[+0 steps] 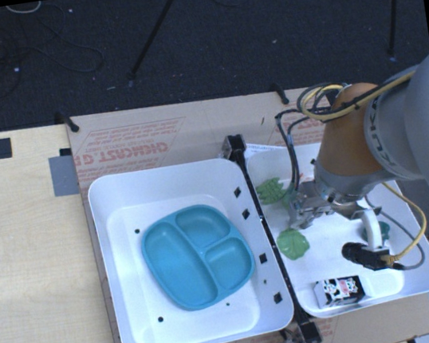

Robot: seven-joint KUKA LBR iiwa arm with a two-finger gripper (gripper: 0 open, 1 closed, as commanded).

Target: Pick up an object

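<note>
- My hand (302, 213) hangs low in the right bin (425, 275), near two green pieces (293, 243).
- I cannot tell its grip state.
- A blue divided plate (196, 255) lies in the left bin (118, 222).

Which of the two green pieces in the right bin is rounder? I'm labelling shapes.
The lower green piece, a smooth rounded disc near the divider. The upper green piece has a ragged, leafy outline and lies farther toward the bin's back.

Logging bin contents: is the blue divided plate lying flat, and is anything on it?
Flat and bare: the blue plate lies in the left bin, its three compartments showing plain blue.
</note>
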